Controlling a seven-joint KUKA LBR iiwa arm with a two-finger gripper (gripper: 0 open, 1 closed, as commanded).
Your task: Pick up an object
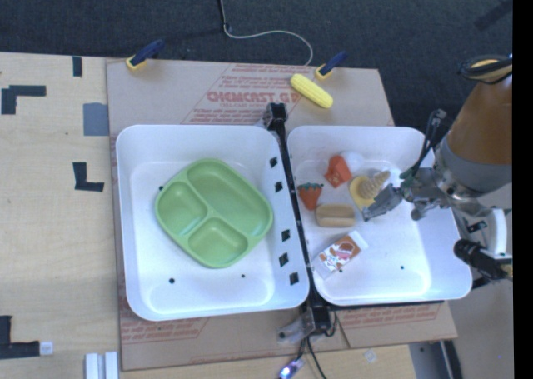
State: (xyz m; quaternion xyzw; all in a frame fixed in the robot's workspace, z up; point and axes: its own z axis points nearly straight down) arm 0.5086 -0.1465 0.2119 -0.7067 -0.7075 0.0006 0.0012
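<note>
Pincer (385,201) is hovering low in the right bin (416,281), its dark tip just beside a yellow piece (364,189) and a ridged cone (379,178); whether it is released or clenched I cannot tell, and nothing is showing as held. Candidates are clustering in that bin's upper left: an orange piece (337,170), a carrot (310,195), a tan bun (335,216), and a printed packet (340,253) lying apart below them. Judging from this, the nearest target is the yellow piece; coming straight down on it and keeping clear of the cone should be helping. The packet, lying flat, is probably harder. The tip is blurring against the toys, and the wrist is hiding the bin's right wall. A green tray (214,212) is sitting in the left bin (137,286).
</note>
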